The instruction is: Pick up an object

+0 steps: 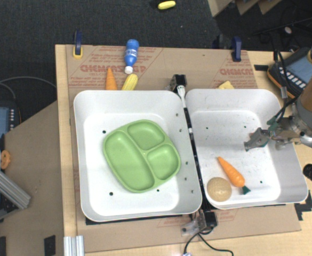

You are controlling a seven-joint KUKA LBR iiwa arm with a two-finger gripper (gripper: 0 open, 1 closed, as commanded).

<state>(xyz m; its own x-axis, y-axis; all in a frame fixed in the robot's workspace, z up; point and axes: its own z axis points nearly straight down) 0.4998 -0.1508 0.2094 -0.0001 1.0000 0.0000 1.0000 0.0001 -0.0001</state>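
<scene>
Right bin (236,103): a toy carrot (231,172) lies near its near edge, tilted, green top toward the near right. A tan round piece (218,189) sits just beside the carrot, to its near left. The gripper (253,141) hovers over the bin's right half, beyond the carrot and apart from it; nothing sits between its fingers, and whether they are spread cannot be told.

Left bin (86,143): a green divided plate (141,155) lies in it.

Cardboard sheet (161,63) under both bins bears a blue-capped bottle (130,55), an orange piece (110,79) and a yellow piece (129,81) at the far side. Dark carpet (65,9) beyond holds a yellow object (167,5).
</scene>
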